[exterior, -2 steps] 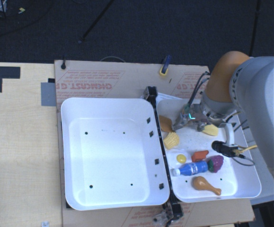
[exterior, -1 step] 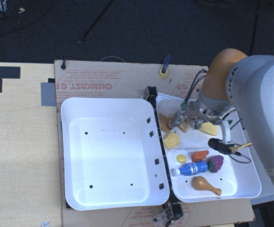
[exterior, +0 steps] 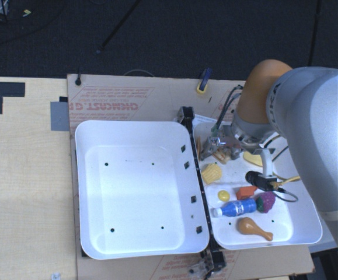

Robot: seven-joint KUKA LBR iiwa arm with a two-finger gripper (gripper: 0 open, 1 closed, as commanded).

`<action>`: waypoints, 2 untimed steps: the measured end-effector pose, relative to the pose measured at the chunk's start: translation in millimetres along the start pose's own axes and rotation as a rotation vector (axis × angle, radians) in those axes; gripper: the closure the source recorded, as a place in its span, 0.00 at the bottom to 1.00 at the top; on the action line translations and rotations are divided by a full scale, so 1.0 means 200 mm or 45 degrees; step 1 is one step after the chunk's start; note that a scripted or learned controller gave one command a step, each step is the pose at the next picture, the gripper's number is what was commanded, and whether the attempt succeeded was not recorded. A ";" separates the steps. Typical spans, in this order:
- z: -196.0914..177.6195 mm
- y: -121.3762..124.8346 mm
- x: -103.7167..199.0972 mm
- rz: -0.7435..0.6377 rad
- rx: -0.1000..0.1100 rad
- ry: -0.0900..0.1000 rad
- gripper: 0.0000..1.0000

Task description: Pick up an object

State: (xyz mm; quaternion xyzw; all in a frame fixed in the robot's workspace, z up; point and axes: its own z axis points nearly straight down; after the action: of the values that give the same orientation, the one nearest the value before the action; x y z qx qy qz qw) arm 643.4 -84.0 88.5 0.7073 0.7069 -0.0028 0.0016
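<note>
Claw: the claw (exterior: 220,150) sits low in the right bin (exterior: 309,229), in the far corner on the side next to the left bin (exterior: 133,185).
Claw state: cannot tell whether it is open or closed, because the wrist and arm (exterior: 309,127) cover it from above.
Nearest object: a yellow ridged piece (exterior: 211,172) lies just beside the claw, on the side toward the view's bottom. Whether the two touch cannot be told.
Further objects: all lie beyond that piece, toward the view's bottom.
- A small yellow ball (exterior: 223,196).
- A red-orange block (exterior: 246,192).
- A blue bottle (exterior: 239,207) on its side, with its white cap pointing at the left bin.
- A purple piece (exterior: 267,202) at the bottle's other end.
- A tan gourd shape (exterior: 253,227), farthest from the claw.
Right of claw: a pale yellow flat piece (exterior: 253,158), partly under the arm.
Edges: the divider (exterior: 195,174) between the bins runs just to the claw's left, and the bin's far wall is close behind it.
Open room: bare white floor shows in the right bin's near right corner, well apart from the claw — the left bin's broad floor lies across the divider.
</note>
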 end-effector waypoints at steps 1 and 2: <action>0.01 -0.05 -0.04 0.001 0.003 0.008 0.00; 0.00 0.00 -0.12 0.001 -0.001 0.007 0.00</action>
State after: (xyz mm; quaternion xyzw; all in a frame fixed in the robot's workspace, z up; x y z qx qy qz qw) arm 644.2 -108.4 87.8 0.7076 0.7066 -0.0003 -0.0001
